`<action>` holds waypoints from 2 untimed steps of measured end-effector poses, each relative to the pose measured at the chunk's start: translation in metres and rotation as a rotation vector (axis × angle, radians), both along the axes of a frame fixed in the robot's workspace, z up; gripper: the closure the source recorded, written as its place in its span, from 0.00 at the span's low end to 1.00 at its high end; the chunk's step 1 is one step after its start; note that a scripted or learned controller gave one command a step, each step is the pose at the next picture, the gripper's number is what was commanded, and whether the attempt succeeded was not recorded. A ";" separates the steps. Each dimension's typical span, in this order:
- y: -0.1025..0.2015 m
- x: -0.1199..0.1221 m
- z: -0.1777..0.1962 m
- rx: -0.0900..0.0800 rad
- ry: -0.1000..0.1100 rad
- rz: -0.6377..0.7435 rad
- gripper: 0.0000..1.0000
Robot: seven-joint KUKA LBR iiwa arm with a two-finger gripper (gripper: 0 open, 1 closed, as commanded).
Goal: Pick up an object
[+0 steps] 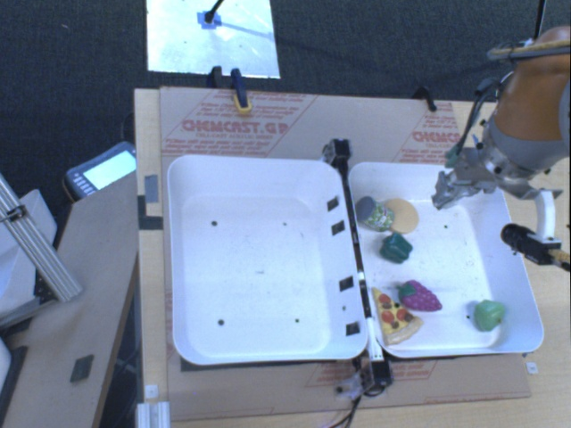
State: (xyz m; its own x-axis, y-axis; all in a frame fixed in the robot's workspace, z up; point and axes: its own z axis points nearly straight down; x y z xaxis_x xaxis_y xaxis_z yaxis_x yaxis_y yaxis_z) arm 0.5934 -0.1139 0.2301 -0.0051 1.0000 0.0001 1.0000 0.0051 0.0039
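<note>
while the pincer hovers, a green pepper lies lower-left.

bench bears two bins (white, shallow).

The arm is cut off by the right edge of the view, so its upper part cannot be seen. The fingers of the gripper are blurred and too small, and it cannot be told how they stand. The grey round object is partly covered by the tan disc beside it or overlaps it; which one is on top cannot be decided. The device with a screen at the left is too blurred to be read.
</note>
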 end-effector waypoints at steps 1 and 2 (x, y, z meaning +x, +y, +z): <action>0.044 -0.026 0.147 0.000 -0.013 0.005 1.00; 0.071 -0.083 0.267 0.001 -0.014 0.004 1.00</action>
